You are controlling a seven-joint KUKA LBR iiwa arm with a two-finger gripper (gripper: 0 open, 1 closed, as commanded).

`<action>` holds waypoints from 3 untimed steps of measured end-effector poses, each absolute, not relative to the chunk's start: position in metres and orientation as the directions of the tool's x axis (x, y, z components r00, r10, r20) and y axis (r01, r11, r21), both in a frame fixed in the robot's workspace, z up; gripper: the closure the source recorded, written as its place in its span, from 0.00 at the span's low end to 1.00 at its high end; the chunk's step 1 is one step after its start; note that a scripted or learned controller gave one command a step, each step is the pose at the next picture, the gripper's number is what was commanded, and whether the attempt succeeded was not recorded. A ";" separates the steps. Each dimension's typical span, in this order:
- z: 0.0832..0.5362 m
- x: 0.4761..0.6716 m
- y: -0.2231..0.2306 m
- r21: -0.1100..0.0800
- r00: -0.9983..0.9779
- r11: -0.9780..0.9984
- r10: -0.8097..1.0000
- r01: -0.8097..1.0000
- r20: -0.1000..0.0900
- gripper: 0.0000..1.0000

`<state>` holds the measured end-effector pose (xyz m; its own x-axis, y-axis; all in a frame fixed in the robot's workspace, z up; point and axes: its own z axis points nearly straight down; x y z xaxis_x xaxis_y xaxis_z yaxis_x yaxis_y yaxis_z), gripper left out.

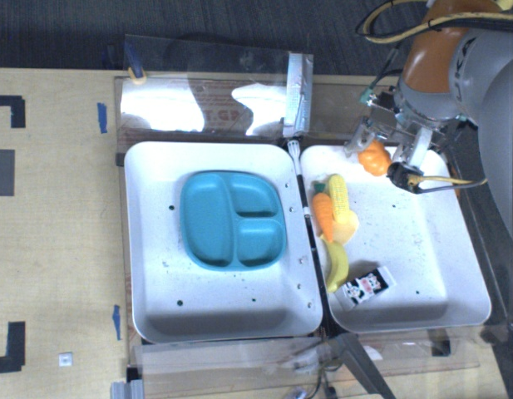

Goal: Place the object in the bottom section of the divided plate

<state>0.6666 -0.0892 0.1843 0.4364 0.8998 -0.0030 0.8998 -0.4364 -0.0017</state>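
A blue divided plate [208, 223] lies in the left bin [148, 298], with one long section on its left and two smaller ones on its right. My gripper [379, 155] hangs over the far left corner of the right bin [439, 281]. It is shut on a small round orange fruit [373, 160], which shows between the two fingers. The arm's grey body and orange band rise behind it at the top right.
Along the right bin's left side lie a corn cob [338, 194], a carrot [323, 214], a pale yellow fruit [346, 227] and a banana [337, 266]. A small black-and-white carton [366, 286] lies near its front. Cables [435, 181] trail from the wrist.
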 end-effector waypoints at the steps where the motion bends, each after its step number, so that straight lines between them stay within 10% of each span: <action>1: 0.185 0.667 -0.078 -0.003 0.206 -0.206 0.979 0.979 0.000 1.00; 3: 0.186 0.644 0.084 -0.004 0.219 -0.219 0.976 0.976 0.001 1.00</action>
